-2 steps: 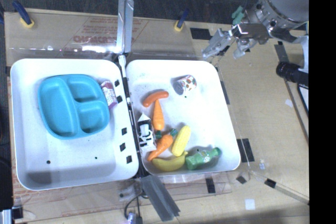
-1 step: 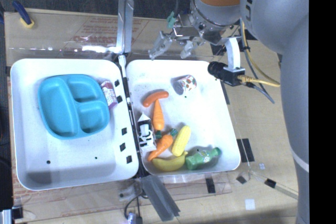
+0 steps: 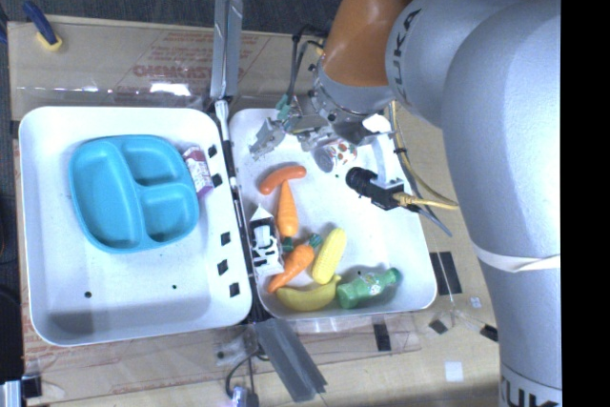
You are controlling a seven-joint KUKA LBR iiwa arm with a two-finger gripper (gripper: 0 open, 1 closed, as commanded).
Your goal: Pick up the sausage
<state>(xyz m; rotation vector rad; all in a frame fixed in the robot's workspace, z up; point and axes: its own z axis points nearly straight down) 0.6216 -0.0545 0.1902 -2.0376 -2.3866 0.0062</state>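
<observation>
Reaching in from the right, the grey arm [image 3: 477,110] with its orange band [image 3: 367,29] hangs over the far end of the right bin [image 3: 419,286]. Its jaws [image 3: 270,136] point toward the divider between the bins; whether they are spread or pressed together cannot be told, and nothing is seen between them. The sausage [image 3: 282,175], orange-red and curved, lies on the bin floor just below the jaws, apart from them. Beside its near end a carrot [image 3: 286,210] lies lengthwise. Nearer the front wall sit a second carrot [image 3: 293,265], a corn cob [image 3: 329,254], a banana [image 3: 307,297] and a green bottle [image 3: 365,288], crowded together. The left bin [image 3: 57,300] holds a blue divided tray [image 3: 133,191], with a small purple packet [image 3: 198,169] at its right edge. Both bins rest on the desk [image 3: 124,48].
</observation>
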